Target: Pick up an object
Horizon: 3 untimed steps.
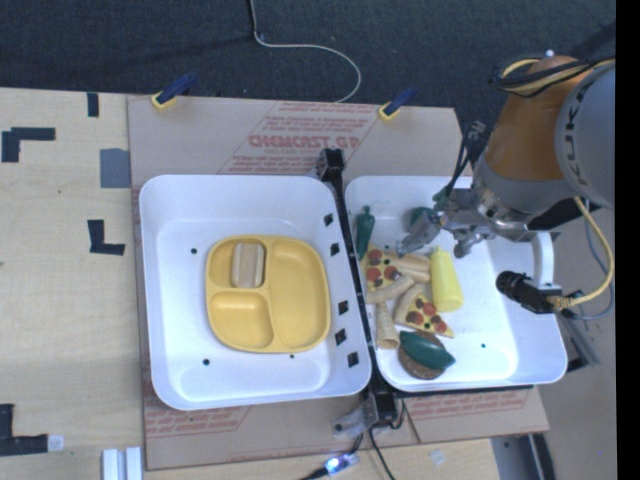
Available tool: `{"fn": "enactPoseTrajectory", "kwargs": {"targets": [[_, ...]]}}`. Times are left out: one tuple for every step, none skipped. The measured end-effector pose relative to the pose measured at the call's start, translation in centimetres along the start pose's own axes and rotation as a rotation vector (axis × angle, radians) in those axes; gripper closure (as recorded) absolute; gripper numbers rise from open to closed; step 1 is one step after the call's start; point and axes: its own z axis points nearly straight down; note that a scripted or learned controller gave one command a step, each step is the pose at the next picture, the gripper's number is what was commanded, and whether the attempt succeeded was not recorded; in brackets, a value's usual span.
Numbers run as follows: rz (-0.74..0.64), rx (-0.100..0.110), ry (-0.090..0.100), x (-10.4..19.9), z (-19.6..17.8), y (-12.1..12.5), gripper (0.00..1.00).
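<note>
From the camera view above the bench, the two-finger metal gripper (428, 230) hangs over the upper part of the right-hand shallow white bin (520, 353), and whether it is spread or closed cannot be told; nothing is visibly pinched. Candidate objects lie just below it: a yellow plastic corn cob (446, 279), toy pizza slices (424, 314) and a dark green pepper (363, 230). In the left white bin (165, 268) a yellow divided tray (290, 308) holds a tan block (247, 264). The pick looks not yet made; descent, grip and lift remain.

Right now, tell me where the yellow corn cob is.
The yellow corn cob lies in the right bin, just below the gripper, with the pizza slices at its left.
</note>
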Motion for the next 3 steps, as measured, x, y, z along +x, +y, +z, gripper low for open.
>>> {"fn": "enactPoseTrajectory", "kwargs": {"targets": [[-0.003,-0.015,-0.002,0.0,-0.8,0.3,0.00],[-0.003,-0.010,-0.002,-0.1,3.6,0.5,0.00],[-0.003,-0.010,-0.002,0.8,8.8,0.9,0.00]]}}
